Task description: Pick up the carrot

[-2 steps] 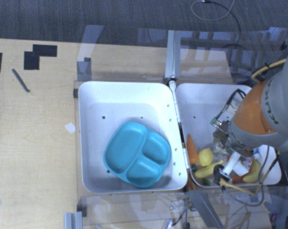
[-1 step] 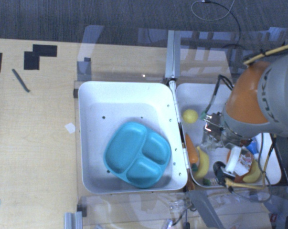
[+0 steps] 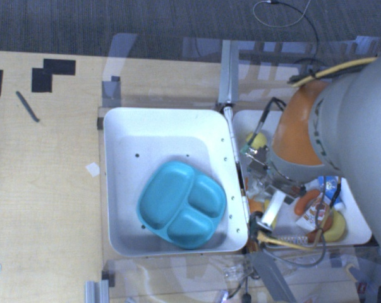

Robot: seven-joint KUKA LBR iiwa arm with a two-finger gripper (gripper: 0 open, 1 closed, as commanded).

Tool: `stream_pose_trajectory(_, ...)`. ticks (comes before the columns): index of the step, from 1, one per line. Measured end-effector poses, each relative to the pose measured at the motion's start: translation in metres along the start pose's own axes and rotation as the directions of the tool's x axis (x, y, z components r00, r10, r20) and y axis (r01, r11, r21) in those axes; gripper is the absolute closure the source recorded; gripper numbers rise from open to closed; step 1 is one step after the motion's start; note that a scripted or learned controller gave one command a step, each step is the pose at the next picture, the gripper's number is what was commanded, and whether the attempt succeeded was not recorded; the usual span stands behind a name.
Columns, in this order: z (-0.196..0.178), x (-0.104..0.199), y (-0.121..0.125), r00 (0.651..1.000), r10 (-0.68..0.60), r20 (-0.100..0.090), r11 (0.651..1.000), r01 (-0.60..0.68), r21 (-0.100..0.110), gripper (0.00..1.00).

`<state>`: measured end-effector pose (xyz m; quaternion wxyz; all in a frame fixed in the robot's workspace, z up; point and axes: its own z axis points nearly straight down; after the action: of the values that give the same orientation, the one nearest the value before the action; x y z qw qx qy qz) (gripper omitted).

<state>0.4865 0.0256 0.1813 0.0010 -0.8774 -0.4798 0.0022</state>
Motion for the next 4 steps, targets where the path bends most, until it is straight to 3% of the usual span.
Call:
stream_pose_trajectory(1, -0.041, -0.062, 0.041, 0.906, -0.423, 0.000, 0.906, 0.423, -0.004, 1.00)
stream_pose_trajectory(2, -0.100, -0.030, 0.035, 0.936, -0.353, 0.000, 0.936, 0.353, -0.003, 1.00)
stream_pose_trajectory(3, -0.173, -0.087, 0.056, 0.979, -0.205, 0.000, 0.979, 0.205, -0.004, 1.00)
stream_pose_trajectory(4, -0.224, -0.125, 0.081, 0.999, -0.049, 0.000, 0.999, 0.049, -0.003, 1.00)
